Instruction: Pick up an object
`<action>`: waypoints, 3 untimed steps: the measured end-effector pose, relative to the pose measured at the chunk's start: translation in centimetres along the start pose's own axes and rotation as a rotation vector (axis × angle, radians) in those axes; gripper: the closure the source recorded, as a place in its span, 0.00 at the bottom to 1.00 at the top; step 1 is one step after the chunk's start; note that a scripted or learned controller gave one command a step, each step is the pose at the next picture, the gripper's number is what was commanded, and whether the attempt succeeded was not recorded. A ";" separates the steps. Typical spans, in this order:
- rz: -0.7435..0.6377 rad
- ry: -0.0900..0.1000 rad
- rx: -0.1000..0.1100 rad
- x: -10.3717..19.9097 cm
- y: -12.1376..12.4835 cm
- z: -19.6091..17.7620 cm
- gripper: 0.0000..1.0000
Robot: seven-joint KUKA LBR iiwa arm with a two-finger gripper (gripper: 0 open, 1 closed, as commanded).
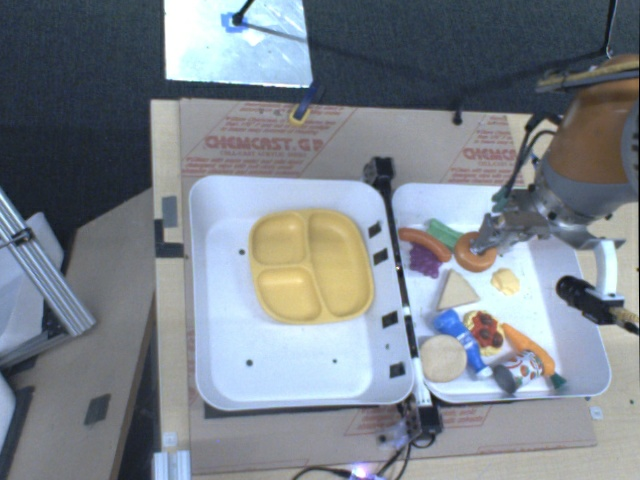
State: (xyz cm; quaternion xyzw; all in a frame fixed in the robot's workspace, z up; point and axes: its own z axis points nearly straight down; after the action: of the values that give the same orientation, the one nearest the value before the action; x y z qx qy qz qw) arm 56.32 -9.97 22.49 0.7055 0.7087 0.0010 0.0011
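We see the arm [590,143] angled down-left, its end effector [487,240] touching the doughnut [474,255]; grip state unclear.

I saw divided plate [308,265] lying in left bin [215,313]; right bin [585,353] held toy foods, gripper [487,240] over doughnut [474,256], wedge [457,291] just in front

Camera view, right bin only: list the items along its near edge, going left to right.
Round tan cookie → blue bottle → pizza slice → small can → carrot.
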 end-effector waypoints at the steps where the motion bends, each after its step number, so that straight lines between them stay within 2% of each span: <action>1: -0.004 0.001 0.000 4.4 2.4 0.9 1.00; 2: -0.006 0.002 0.000 9.9 4.6 1.4 1.00; 3: -0.006 0.003 -0.003 15.6 7.6 0.1 1.00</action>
State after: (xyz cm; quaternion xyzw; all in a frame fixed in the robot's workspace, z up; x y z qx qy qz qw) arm 63.83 5.69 22.39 0.7033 0.7108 0.0030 0.0009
